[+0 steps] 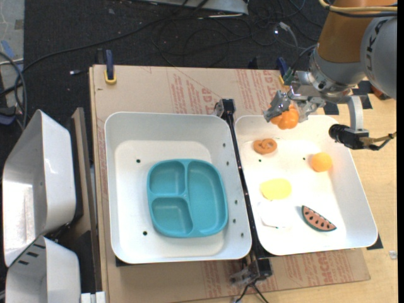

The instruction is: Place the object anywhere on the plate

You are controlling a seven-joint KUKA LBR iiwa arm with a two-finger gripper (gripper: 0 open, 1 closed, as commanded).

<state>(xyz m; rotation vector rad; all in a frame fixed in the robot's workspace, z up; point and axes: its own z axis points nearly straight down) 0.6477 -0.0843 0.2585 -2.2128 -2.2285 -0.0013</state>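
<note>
Camera view from above the table [164,87] shows two shallow white bins side by side. The left bin [126,169] contains a teal plate [205,197] with three compartments, lying flat near the bin's centre and turned slightly out of line with the bin walls. The arm [353,36] enters from the right and reaches toward the far-left corner of the right bin [353,223]. The gripper [285,111] hangs over that corner, just inside the far rim. Its fingers [275,112] are closed narrowly on a small orange object [289,120], which shows between and just below the tips. The object appears raised off the bin floor, though its height cannot be judged with certainty. The held object is on the far side of the divide between the bins, well apart from the plate. Four other items lie on the floor of the right bin. An orange pretzel-shaped piece [265,146] sits near the gripper, just below it in the frame. An orange ball [321,162] is toward the right wall, and a yellow disc [276,189] is near the left wall. A watermelon slice [317,219] lies toward the near edge. A pale white patch [274,218] sits just beside the yellow disc — what it is cannot be told against the white floor. None of these items touches another, apart perhaps from the disc and the pale patch.
</note>
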